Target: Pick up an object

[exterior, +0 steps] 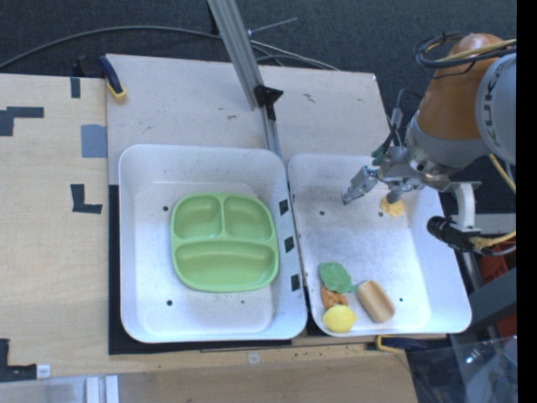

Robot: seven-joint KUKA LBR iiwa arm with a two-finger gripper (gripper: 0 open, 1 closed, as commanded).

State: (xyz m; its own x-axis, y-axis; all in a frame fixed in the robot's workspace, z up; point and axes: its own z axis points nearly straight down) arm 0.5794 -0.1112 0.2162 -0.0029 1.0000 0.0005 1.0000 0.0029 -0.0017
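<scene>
My gripper [374, 191] hangs over the upper part of the right bin [436, 309], open, with nothing between its fingers. One finger [356, 188] points down-left; the other sits just above a small yellow-orange piece [393, 208] lying near the bin's right wall. At the bin's front lie a green leafy piece [336, 275], a small orange piece [334, 296], a yellow lemon-like ball [339, 318] and a tan bun [376, 300], all well away from the gripper.
The left bin [143, 309] holds a green divided plate [224, 242]. A grey metal post [239, 40] slants over the back of the bench. Cables run across the dark floor behind.
</scene>
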